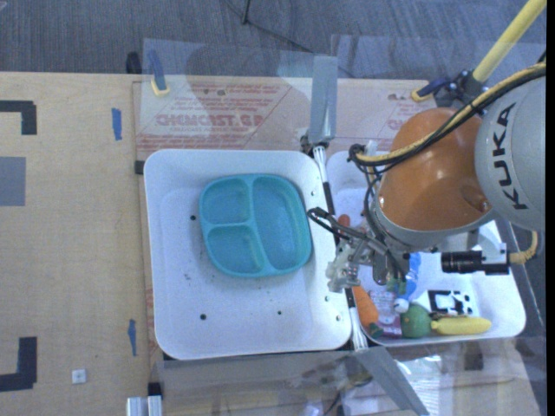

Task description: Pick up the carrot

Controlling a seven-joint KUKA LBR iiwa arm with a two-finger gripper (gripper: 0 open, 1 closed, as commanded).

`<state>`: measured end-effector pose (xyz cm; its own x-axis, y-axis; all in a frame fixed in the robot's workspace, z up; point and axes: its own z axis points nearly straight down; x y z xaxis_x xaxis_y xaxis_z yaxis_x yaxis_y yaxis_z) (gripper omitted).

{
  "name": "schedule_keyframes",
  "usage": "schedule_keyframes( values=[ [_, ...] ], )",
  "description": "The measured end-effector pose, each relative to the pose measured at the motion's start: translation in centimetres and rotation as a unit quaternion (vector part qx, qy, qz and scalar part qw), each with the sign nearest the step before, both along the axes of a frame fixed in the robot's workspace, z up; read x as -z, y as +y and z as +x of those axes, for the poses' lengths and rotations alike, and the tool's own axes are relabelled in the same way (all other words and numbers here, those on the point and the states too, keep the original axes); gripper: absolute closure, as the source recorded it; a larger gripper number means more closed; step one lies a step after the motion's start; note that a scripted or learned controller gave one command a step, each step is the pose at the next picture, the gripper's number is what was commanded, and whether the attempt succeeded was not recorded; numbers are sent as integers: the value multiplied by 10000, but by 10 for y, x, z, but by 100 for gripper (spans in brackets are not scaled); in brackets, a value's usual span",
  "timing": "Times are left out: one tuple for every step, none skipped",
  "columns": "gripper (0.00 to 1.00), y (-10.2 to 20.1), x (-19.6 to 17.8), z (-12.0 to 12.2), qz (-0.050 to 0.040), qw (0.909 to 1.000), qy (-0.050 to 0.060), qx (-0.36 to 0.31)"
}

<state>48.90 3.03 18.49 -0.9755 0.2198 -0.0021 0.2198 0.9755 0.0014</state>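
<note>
The carrot (363, 307) is a small orange piece lying in the right bin (512, 319), close to its left wall near the front corner. My gripper (349, 270) hangs just above and slightly behind it, over the divide between the two bins. The grey arm and its orange band (429, 180) cover most of the right bin. Nothing shows that the carrot is held; it rests on the bin floor.
A teal divided plate (256, 225) lies in the left bin (173, 319). Beside the carrot sit a green item (415, 320), a yellow banana-like item (461, 325), a blue item (413, 272) and a black-and-white tag (451, 302).
</note>
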Motion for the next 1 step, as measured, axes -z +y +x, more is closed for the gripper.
schedule_keyframes(
  values=[
    [100,16,0,16,5,9648,-8,2632]
  ],
)
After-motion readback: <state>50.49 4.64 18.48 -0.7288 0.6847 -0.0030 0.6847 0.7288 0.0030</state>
